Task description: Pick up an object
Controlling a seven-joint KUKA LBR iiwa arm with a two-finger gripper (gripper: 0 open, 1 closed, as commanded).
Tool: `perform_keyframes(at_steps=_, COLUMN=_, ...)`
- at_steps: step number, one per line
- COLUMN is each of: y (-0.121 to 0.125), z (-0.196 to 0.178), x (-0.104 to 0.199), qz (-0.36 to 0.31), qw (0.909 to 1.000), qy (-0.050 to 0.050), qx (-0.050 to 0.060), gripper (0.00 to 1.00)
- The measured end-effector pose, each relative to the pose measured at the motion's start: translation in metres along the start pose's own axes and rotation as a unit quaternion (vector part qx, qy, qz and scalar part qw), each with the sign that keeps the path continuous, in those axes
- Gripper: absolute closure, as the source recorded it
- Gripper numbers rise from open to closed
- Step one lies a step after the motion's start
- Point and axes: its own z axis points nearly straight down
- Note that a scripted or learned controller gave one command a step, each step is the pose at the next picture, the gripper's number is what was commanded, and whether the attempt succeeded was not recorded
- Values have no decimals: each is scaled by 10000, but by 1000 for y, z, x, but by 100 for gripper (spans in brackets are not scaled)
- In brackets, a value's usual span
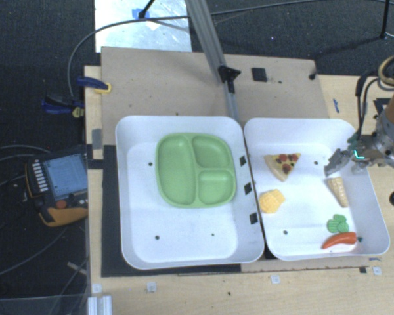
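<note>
The right bin holds several toy foods. A pizza slice lies near its middle, with a yellow corn piece below it at the bin's left wall. A tan cone lies by the right wall. A green broccoli piece and a red sausage sit in the near right corner. My gripper hangs over the bin's right side, just above the cone's top end and right of the pizza slice. I see nothing held in it.
The left bin holds a green divided plate. A grey pole slants over the board behind the bins. A handheld device and cables lie on the floor to the left.
</note>
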Motion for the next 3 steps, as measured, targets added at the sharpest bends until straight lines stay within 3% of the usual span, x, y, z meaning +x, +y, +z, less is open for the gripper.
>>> perform_keyframes(at_steps=1, y=1, z=-1, x=0, qz=-2, qw=10000, qy=-3, qx=-13, gripper=0)
perform_keyframes(at_steps=3, y=-15, z=96, x=-3, qz=17, qw=10000, qy=2, qx=11, gripper=0)
